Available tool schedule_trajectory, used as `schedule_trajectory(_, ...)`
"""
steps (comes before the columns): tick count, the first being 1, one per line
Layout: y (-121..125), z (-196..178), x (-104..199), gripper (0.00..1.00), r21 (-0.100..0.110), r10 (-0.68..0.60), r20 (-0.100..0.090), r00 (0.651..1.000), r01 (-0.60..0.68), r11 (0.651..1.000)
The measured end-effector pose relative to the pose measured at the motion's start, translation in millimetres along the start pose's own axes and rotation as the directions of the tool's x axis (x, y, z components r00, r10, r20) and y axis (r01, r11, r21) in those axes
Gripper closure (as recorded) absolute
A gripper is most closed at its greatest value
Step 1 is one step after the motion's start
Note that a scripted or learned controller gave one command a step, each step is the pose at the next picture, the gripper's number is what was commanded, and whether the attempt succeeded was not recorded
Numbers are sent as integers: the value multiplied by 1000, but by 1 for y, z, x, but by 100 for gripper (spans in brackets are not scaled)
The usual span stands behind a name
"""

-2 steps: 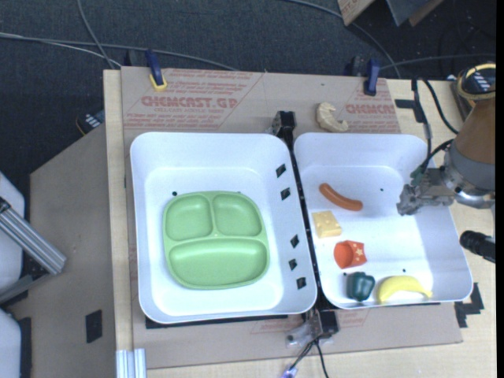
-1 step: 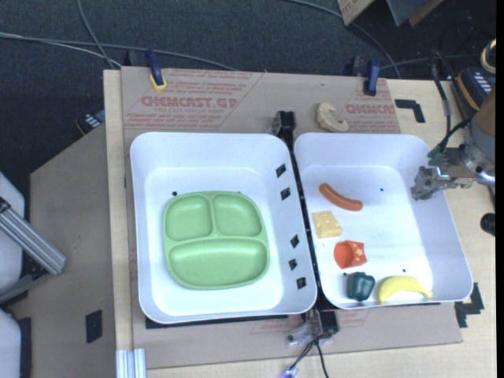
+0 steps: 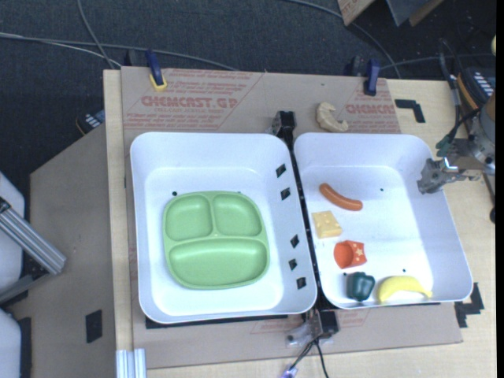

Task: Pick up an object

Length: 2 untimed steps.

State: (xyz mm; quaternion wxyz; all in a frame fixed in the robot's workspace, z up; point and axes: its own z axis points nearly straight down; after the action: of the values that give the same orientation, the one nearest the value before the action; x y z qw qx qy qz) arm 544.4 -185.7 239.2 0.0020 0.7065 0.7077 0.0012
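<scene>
The grey two-finger gripper (image 3: 431, 178) sits at the right rim of the right shallow white bin (image 3: 409, 152), just at its outer edge; whether its fingers are wide or narrow cannot be told from this slanted view, and nothing shows between them.

Inside that bin, the things crowd the left and near sides. An orange-red toy sausage (image 3: 340, 198) lies nearest the middle, with a pale yellow cheese block (image 3: 327, 224) just below it, then a red-orange toy piece (image 3: 350, 253). A dark green toy pepper (image 3: 360, 287) and a yellow toy banana (image 3: 403, 289) lie close against the near rim. The bin's right half and far part are bare floor.

The left white bin (image 3: 150, 164) carries a light green divided plastic tray (image 3: 215, 239), with bare margin all round it. A beige lumpy object (image 3: 331, 117) rests on the desk (image 3: 236, 93) beyond the right bin.
</scene>
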Motion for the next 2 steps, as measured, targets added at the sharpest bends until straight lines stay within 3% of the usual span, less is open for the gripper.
schedule_trajectory(2,41,-2,110,100,1,-6,-3,1000,6,1000)
